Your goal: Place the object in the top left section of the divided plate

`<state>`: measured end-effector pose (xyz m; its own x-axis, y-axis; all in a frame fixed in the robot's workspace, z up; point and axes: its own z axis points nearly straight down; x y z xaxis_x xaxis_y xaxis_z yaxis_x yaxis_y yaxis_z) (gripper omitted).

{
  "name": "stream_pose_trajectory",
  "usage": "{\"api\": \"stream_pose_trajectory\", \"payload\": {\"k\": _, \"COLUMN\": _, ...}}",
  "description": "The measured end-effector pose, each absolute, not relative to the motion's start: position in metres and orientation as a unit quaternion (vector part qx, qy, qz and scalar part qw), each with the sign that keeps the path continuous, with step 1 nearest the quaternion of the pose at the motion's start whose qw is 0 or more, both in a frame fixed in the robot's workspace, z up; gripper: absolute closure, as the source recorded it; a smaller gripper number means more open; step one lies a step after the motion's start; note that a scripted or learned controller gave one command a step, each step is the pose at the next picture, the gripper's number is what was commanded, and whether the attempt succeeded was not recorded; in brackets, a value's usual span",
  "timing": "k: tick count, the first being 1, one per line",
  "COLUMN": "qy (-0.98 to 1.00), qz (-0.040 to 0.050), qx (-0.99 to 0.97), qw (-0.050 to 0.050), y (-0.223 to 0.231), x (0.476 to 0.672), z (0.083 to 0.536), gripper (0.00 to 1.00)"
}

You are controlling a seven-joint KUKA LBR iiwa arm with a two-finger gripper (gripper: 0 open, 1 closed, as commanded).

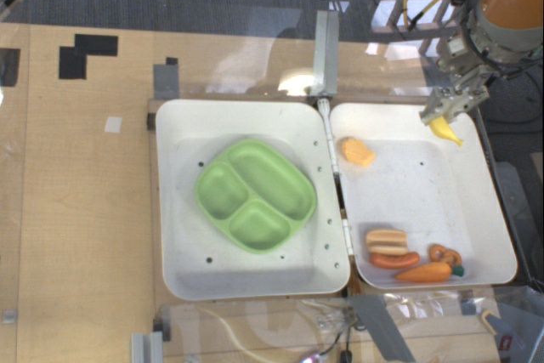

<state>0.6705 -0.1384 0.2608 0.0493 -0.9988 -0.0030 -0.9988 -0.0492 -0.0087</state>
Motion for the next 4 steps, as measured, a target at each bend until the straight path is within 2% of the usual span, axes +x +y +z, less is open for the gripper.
{"api": "stream_pose_trajectory", "payload": {"k": 1, "qy": 0.623, "qz": -0.0005, "qx": -0.782, "qw": 0.003, "y": -0.171, "x": 0.67, "z": 0.177, "gripper": 1.0}}
{"api": "stream_pose_trajectory", "payload": {"k": 2, "qy": 0.503, "qz": -0.0022, "qx": -0.864, "qw": 0.003, "y": -0.194, "x": 0.671, "z": 0.189, "gripper": 1.0}}
{"api": "stream_pose_trajectory", "payload": {"k": 3, "qy": 0.329, "qz": -0.0029, "qx": -0.944, "qw": 0.001, "y": -0.183, "x": 0.67, "z": 0.261, "gripper": 1.0}}
{"api": "stream_pose_trajectory", "payload": {"k": 4, "qy": 0.405, "qz": -0.0008, "qx": -0.914, "qw": 0.003, "y": -0.142, "x": 0.67, "z": 0.273, "gripper": 1.0}}
